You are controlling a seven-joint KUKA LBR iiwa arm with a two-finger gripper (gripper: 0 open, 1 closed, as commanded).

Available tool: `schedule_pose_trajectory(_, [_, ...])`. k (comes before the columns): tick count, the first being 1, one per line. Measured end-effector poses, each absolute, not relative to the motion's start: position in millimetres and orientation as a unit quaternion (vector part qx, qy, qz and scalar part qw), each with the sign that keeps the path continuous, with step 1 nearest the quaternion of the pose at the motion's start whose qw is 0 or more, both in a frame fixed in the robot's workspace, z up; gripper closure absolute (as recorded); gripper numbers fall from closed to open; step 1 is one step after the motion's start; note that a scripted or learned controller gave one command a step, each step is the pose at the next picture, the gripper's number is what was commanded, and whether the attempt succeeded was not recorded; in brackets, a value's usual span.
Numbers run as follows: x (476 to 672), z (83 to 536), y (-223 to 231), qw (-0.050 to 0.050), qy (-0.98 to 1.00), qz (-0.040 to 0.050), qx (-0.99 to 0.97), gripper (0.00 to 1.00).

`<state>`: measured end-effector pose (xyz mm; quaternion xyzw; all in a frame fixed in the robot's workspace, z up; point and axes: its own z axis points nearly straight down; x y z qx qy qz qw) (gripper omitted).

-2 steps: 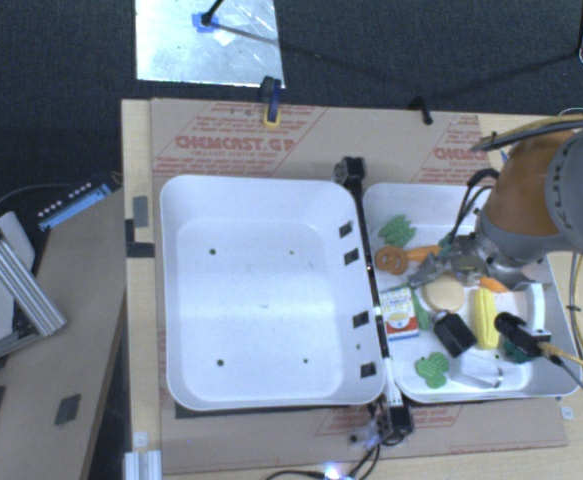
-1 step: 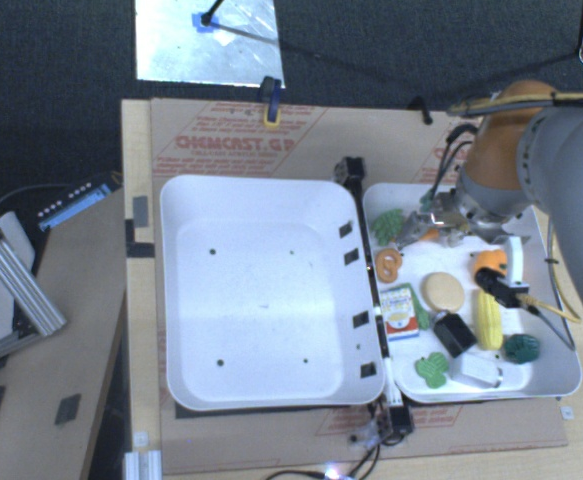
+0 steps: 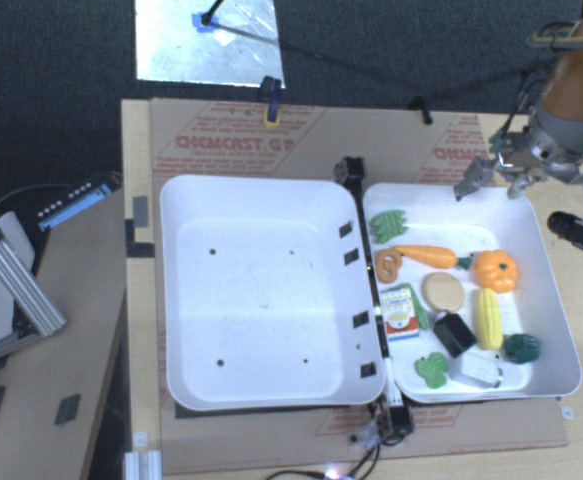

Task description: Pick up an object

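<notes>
While the tool (image 3: 498, 171) hangs upper right, grip state unclear, packed toys like the carrot (image 3: 431, 256) risk a botched grab.

Dark carpet-looking floor (image 3: 51, 68) covers the far side, with a shiny silver sheet (image 3: 207, 26) lying flat on it at the far left, blue tape stuck near its middle. The bench is topped with a printed brown cardboard sheet (image 3: 231, 133), and a yellow-handled clamp (image 3: 271, 103) grips its far edge. At the left, a pale wooden table (image 3: 81, 298) carries a slanted aluminium rail (image 3: 11, 268).
</notes>
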<state>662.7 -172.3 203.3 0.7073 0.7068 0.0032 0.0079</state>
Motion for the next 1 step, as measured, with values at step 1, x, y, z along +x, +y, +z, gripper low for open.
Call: schedule_pose_trajectory(1, [663.5, 128.5, -85.5, -0.002, 0.711, 0.0005, 0.703, 0.00])
